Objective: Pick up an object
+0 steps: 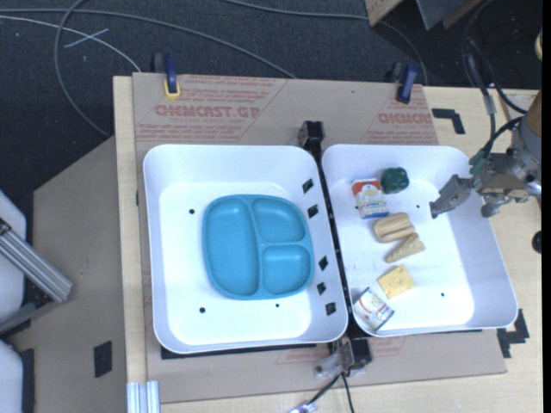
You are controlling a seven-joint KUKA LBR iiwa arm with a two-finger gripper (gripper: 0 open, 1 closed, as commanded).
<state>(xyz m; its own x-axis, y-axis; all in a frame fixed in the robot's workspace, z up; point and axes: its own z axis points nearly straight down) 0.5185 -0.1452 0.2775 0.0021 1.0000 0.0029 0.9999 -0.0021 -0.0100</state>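
Several objects are being left untouched in the right bin (pixel 482 265): carton (pixel 369 199), green ball (pixel 395 179), bread pieces (pixel 394 227), cheese (pixel 396 281). Gripper (pixel 449 198) is being hovered at 3 o'clock, jaw state cannot be told; approach step is judged, descent needed.

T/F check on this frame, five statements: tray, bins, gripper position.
1. The blue tray lies in the left bin. True.
2. The tray has three compartments. True.
3. The green object sits in the left bin. False: it is in the right bin, beside the small carton.
4. The gripper is over the tray. False: it is over the right bin's right side.
5. The cheese wedge lies on the tray. False: right bin.
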